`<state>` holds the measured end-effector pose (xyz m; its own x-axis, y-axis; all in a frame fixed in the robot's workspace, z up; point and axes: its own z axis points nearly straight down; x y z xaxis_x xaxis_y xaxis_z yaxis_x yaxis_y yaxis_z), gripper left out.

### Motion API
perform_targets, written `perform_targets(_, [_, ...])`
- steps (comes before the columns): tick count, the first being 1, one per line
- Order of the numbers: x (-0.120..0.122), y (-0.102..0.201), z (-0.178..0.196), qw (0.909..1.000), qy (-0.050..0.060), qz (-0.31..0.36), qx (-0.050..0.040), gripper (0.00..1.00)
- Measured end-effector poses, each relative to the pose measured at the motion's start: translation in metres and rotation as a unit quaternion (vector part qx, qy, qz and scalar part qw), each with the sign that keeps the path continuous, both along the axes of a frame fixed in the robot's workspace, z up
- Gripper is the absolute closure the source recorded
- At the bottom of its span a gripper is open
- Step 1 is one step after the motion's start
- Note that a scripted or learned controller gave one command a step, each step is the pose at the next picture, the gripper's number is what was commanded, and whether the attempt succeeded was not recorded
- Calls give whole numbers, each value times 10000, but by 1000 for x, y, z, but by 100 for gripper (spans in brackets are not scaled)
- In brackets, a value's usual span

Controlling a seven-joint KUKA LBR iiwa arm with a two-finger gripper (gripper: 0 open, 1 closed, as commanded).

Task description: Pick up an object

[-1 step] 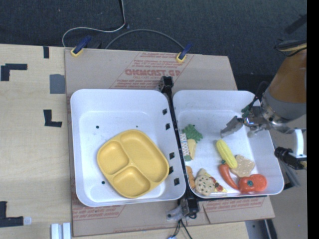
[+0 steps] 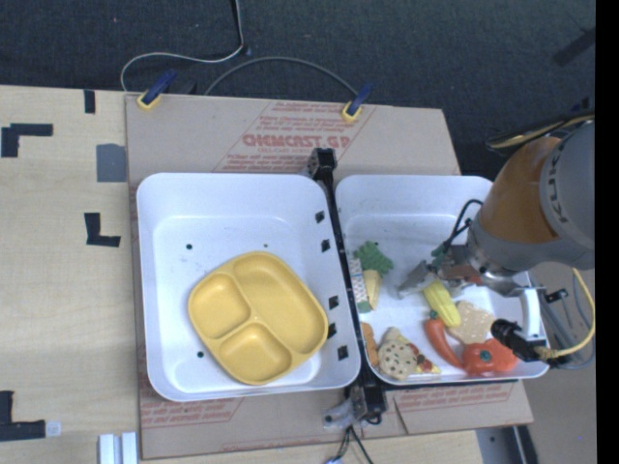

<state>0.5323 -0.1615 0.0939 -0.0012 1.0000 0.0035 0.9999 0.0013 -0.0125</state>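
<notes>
**Arm low over the right bin, jaws hard to read**

The arm [image 2: 527, 211] reaches in from the right and covers much of the right bin [image 2: 406, 193]. Its gripper [image 2: 437, 274] sits low just above the corn [image 2: 442, 303]; I cannot tell whether the jaws are open or closed. The corn lies beside a cracker [image 2: 473, 321], a red pepper [image 2: 474, 354], a cookie [image 2: 397, 356] and broccoli [image 2: 371, 256]. A small piece by the divider is too blurred to name. The left bin [image 2: 164, 211] holds a yellow plate [image 2: 256, 315].
</notes>
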Motion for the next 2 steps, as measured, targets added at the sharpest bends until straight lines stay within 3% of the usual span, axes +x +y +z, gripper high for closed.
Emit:
perform_targets(1, [3,0,15,10000,-46,1,-6,100])
perform_targets(2, [40,70,58,10000,-84,39,-2,100])
